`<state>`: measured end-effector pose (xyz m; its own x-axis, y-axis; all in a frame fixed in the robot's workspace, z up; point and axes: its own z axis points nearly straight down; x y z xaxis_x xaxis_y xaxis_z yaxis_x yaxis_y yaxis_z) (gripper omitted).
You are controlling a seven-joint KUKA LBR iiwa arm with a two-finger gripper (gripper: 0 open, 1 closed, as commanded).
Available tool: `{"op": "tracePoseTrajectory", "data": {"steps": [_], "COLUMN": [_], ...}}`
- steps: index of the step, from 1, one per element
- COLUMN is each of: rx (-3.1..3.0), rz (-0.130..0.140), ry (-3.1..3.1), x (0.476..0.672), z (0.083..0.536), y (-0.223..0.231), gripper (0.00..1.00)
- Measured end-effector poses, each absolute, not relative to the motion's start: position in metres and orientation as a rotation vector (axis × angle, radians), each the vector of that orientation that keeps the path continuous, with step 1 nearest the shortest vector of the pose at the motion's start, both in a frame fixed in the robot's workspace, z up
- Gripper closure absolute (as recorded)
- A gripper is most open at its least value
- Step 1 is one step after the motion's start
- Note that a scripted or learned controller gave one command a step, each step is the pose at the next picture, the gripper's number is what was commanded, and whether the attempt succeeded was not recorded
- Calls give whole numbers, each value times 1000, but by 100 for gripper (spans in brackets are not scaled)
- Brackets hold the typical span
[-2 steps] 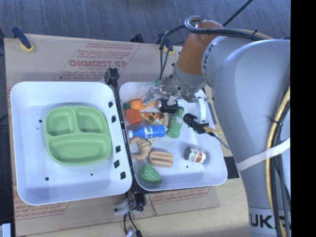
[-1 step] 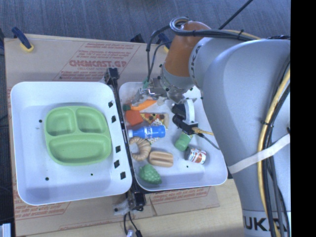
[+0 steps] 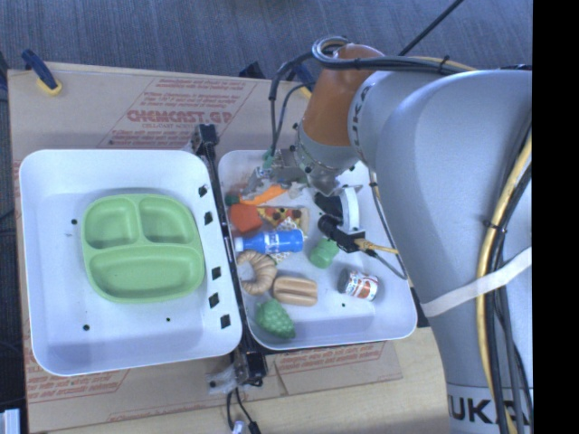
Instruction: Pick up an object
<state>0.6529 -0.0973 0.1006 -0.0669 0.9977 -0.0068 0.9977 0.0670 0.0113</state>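
at the near edge of the right bin (image 3: 389,325), a smooth white shallow tub, lies a bumpy green cluster of toy grapes (image 3: 274,318). just beyond it sit a ridged tan hot dog bun (image 3: 295,289) and a twisted brown pretzel (image 3: 256,272), touching each other, and to the right a small round can (image 3: 360,286) with a red label lying apart. farther in, a glossy blue bottle (image 3: 274,241) lies on its side, with a small green cup (image 3: 322,252) just to its right. beyond that a pizza slice (image 3: 282,216) and a round orange ball (image 3: 244,217) sit close together. the gripper (image 3: 291,172) is low over the far part of this bin, by an orange carrot-like piece (image 3: 268,193); i cannot tell how it is set. the left bin (image 3: 41,269) holds a matte green divided plate (image 3: 142,246) with three rounded compartments. both bins rest on printed brown cardboard (image 3: 172,107).
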Motion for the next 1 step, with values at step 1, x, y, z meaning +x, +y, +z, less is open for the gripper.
{"op": "tracePoseTrajectory", "data": {"steps": [1], "rx": [2402], "rz": [12], "ry": [2012], "x": [616], "z": [97], "y": [-94], "gripper": [0]}}
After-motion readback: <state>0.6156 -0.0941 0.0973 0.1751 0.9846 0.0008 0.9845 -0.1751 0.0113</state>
